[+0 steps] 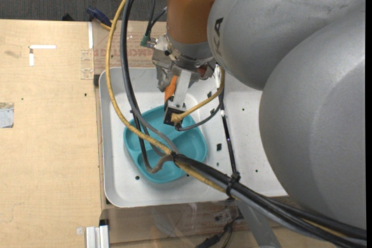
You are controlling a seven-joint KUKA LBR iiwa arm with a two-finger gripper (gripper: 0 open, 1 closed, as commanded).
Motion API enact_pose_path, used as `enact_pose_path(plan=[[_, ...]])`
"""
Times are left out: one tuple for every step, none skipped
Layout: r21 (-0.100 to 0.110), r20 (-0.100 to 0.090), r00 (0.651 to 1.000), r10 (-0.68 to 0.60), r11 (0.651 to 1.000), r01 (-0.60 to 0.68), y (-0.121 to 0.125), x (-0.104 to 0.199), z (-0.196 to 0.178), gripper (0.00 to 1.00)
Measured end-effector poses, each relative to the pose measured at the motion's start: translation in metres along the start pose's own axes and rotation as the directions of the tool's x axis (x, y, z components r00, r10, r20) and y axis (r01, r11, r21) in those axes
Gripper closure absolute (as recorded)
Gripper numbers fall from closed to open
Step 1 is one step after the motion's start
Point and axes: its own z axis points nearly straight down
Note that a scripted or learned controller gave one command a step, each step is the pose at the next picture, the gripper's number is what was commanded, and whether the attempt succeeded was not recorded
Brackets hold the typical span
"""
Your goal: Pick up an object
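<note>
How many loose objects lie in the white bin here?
1. A teal plastic bowl-shaped dish lies in the shallow white bin, left of centre. The grey arm covers the bin's right part, so others may be hidden.

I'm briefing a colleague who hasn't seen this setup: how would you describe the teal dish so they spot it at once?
Find the shallow white bin beneath the grey arm. In its lower-left part as viewed, crossed by the arm's cables, lies a rounded teal dish. Its turquoise colour sets it apart from the plain white floor around it.
</note>
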Motion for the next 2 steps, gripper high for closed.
enact_pose_path(plan=[[-0.001, 0.000, 0.805, -0.593, 0.805, 0.593, 0.093, -0.100, 0.072, 1.00], [-0.001, -0.002, 0.961, -0.277, 0.961, 0.277, 0.074, -0.059, 0.076, 1.00]])
